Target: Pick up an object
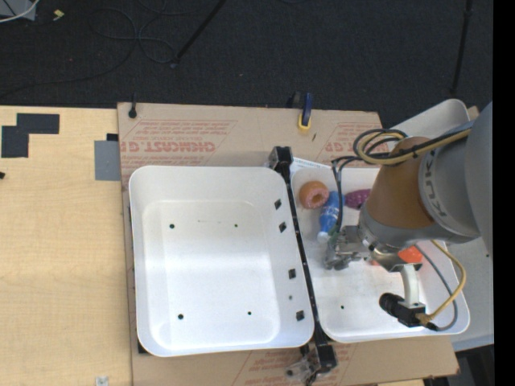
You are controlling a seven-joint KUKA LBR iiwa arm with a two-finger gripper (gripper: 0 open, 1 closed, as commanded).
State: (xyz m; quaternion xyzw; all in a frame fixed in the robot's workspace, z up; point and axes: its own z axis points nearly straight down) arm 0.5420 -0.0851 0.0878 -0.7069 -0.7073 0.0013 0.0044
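Blue bottle [329,213] beside lowered tool [338,257]

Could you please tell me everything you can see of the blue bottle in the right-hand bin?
The blue bottle looks like plastic, with a lighter, whitish end pointing toward the bin's near side. It lies on its side in the far part of the right bin, close to the divider. A pink doughnut-shaped ring sits right beside its upper end. The gripper is just below its lower end; contact is unclear.
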